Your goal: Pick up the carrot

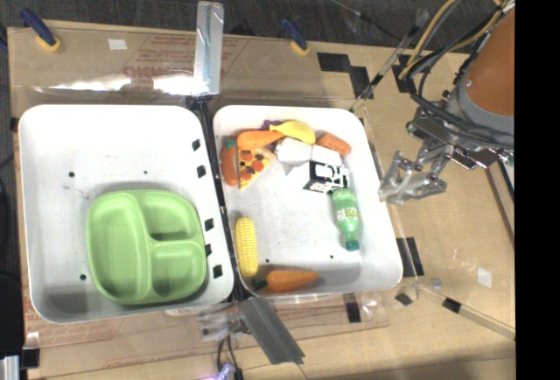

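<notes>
Carrot [291,280] at right bin's [378,221] near edge, end effector [411,181] outside bin, fingers apart, empty

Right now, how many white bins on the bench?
2. The left bin holds the green divided plate; the right bin holds the carrot and the other toy food.

Even overhead light – glare on tape [131,82], edges perhaps soft.

Carrot [291,280] in right bin [289,117], beside corn [247,245]
</notes>
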Motion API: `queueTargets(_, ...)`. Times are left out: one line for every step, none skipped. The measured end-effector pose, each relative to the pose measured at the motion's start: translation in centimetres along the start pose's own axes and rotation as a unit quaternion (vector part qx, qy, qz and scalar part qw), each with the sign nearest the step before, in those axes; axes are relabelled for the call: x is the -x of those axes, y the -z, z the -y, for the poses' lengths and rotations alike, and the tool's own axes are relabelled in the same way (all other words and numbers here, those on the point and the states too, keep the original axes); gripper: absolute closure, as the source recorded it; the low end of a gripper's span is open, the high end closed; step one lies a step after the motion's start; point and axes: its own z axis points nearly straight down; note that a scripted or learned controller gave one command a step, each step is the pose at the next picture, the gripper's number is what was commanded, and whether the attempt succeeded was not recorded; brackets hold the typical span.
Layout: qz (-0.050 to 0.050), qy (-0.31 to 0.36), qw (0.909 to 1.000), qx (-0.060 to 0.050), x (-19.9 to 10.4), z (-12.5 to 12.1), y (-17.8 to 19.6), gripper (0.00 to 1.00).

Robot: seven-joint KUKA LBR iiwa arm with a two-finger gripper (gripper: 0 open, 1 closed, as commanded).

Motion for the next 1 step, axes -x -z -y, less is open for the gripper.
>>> queueTargets(0.0,0.166,0.9862,0.001,-1.55,-2.41,-2.29,1.0)
